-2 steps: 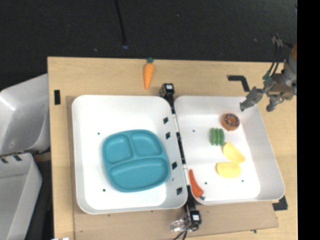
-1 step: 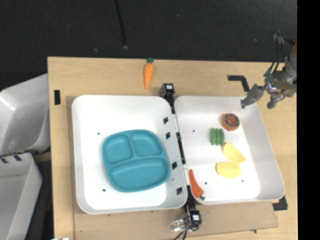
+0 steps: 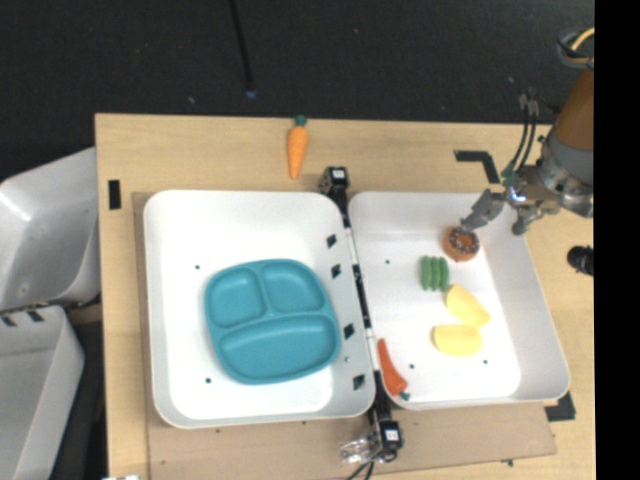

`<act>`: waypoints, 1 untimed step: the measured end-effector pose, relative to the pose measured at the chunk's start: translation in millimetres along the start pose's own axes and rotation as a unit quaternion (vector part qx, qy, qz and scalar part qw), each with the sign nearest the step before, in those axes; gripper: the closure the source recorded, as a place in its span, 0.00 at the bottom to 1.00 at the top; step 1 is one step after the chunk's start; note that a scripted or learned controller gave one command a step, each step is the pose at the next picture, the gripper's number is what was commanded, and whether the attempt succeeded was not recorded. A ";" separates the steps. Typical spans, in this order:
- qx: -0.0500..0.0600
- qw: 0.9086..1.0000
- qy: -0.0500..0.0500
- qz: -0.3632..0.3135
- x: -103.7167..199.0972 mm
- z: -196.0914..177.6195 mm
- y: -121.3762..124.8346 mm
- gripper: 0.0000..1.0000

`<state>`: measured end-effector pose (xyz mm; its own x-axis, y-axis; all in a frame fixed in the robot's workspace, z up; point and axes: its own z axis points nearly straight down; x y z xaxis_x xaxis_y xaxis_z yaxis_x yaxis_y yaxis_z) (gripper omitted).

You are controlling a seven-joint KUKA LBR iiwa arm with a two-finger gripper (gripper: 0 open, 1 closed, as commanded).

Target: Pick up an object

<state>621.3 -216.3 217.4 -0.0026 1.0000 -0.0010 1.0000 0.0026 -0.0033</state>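
While the gripper (image 3: 497, 213) hangs with fingers spread and grasping nothing over the right bin's (image 3: 500, 383) far edge, the round toy (image 3: 462, 243) lies just beneath, likely the target.

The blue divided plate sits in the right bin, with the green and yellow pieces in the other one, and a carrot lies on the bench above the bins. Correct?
Not quite. The camera view shows the blue divided plate in the left bin, not the right. The green piece and yellow pieces lie in the right bin, and the carrot lies on the bench above the bins, as you said.
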 end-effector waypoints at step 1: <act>0.000 1.000 0.000 0.001 -0.3 63.0 0.8 0.00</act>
<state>621.8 -216.7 154.4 -0.0005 1.0000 -0.0013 1.0000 0.0005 -0.0029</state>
